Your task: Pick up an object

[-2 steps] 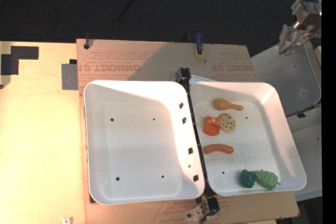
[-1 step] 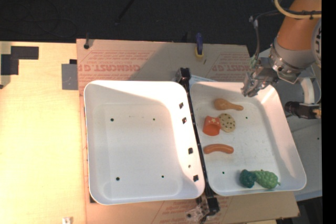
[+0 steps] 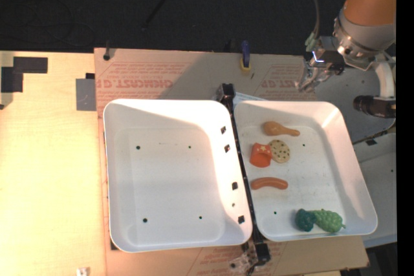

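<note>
The right bin (image 3: 352,152) holds several small toy foods: a tan drumstick (image 3: 280,130), a red block (image 3: 261,155) touching a speckled round cookie (image 3: 280,151), a brown sausage (image 3: 269,183), and near the front a teal lump (image 3: 305,220) beside a green bumpy piece (image 3: 328,220). My gripper (image 3: 312,79) hangs above the cardboard just behind the right bin's far edge, apart from every object. Nothing shows between its fingers.
The left bin (image 3: 123,139) lies beside the right one, joined by a black clip strip (image 3: 234,158). A blue-and-yellow clamp (image 3: 245,55) stands at the cardboard's far edge. A pale wooden benchtop (image 3: 45,171) extends to the left.
</note>
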Robot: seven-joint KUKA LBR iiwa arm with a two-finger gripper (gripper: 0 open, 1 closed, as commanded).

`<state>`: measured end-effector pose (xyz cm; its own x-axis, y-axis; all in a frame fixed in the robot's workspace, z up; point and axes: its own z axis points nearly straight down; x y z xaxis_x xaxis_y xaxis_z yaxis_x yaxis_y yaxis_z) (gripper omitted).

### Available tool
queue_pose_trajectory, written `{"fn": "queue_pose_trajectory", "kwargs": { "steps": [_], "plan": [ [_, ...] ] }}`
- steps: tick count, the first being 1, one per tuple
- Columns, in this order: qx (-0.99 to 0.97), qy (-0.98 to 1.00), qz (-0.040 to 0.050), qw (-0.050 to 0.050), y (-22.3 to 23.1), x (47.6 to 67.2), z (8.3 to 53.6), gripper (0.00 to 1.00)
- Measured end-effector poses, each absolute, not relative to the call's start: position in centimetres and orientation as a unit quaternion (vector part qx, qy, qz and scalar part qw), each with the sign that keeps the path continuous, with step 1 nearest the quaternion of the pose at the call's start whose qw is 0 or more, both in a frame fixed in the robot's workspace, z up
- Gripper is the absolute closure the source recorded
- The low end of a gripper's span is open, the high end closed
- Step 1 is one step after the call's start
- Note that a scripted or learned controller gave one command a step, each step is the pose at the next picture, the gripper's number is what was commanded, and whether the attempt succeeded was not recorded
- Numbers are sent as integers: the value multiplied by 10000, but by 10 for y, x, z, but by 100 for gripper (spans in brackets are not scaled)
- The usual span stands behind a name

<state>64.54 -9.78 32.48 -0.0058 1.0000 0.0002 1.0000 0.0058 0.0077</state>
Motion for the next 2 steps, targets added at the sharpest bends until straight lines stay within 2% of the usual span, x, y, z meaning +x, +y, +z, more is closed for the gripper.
{"fn": "queue_pose_trajectory", "kwargs": {
  "steps": [2],
  "plan": [
    [7047, 7095, -16, -13, -100, 644, 338, 100]
  ]
}}
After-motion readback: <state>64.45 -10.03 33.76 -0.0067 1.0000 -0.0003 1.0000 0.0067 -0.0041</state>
